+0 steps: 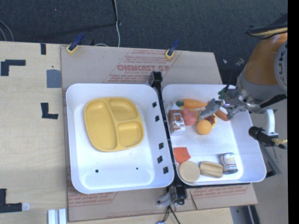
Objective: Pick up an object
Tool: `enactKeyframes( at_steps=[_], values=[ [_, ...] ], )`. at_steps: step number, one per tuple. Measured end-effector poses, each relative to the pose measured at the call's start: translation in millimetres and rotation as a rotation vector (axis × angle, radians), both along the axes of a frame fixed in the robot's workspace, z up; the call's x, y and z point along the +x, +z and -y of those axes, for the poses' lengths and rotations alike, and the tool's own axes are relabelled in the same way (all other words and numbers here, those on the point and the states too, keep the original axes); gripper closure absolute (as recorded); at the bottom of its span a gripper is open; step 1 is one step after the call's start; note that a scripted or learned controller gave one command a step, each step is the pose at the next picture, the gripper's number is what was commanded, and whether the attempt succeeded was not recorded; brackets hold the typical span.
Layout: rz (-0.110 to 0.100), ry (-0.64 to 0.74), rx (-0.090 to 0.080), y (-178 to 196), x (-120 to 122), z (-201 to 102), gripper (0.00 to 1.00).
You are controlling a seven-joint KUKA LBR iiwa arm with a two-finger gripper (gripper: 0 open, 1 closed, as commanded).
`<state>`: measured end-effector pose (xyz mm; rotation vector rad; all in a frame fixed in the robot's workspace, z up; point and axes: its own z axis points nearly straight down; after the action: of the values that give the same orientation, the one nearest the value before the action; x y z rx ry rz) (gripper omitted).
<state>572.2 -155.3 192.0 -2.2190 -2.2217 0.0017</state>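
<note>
Item: small round orange plastic toy fruit (203, 127), likely light, rigid, slippery, best pinched across its widest middle; two-finger gripper (214, 108) just above it, state cannot be told.

— What lies closest to the gripper (216, 107)?
— An orange ball (203, 127) just below its fingertips, a pink lump (189, 117) beside that, and a carrot (194, 103) lying flat just to the gripper's left.
— And farther off?
— Well below it, along the bin's near edge: a small can (228, 163) on its side, a bread roll (211, 170) and a tan disc (189, 171).
</note>
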Motion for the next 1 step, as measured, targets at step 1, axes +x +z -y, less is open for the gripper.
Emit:
enactKeyframes(
  at_steps=[1],
  values=[
    [0.024, -0.006, -0.012, -82.8, 22.5, -24.5, 0.00]
  ],
)
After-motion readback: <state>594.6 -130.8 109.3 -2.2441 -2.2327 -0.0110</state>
